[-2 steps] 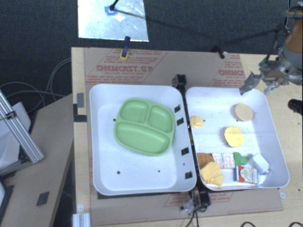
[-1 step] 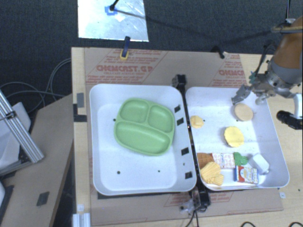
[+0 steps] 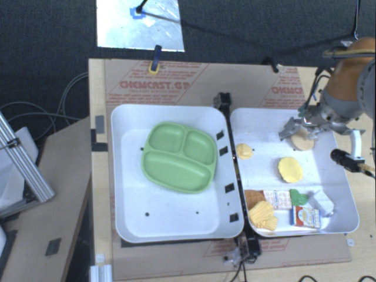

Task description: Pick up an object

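Left bin: green three-compartment plastic tray, smooth, rounded. Right bin: small yellow lump, ridged yellow piece, flat yellow disc, printed packets, pale round piece. Gripper hovered at the pale piece, fingers spread, nothing held. Step judged: approach; next, descend and close.

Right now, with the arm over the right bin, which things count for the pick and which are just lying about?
For the pick:
- gripper, above the right bin's far end
- pale round piece just beneath it
- yellow round piece
- small yellow bit
- snack packets at the near edge

Lying about:
- green divided plate in the left bin
- cardboard sheet underneath
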Controlling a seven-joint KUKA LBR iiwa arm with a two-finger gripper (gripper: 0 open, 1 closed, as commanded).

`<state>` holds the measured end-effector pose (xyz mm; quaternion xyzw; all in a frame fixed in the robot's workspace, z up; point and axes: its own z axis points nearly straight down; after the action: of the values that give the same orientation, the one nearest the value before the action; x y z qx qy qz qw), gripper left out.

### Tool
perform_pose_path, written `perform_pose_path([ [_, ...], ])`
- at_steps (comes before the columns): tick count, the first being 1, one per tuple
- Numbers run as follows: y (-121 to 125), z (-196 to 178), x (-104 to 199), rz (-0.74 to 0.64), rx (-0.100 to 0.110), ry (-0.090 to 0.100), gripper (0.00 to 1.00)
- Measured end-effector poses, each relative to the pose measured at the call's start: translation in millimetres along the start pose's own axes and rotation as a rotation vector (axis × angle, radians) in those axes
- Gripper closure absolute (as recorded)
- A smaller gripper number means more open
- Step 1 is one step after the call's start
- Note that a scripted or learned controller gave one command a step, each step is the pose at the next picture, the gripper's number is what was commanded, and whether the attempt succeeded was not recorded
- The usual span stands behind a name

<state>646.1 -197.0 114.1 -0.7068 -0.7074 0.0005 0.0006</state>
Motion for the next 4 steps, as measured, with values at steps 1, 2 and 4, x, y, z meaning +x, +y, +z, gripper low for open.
perform_pose_path([
  [1, 5, 21, -3, -0.003, -0.017, -0.010, 0.00],
  [2, 8, 6, -4, -0.004, -0.030, -0.014, 1.00],
  [4, 9, -104, -7, -0.003, -0.010, -0.003, 1.00],
])
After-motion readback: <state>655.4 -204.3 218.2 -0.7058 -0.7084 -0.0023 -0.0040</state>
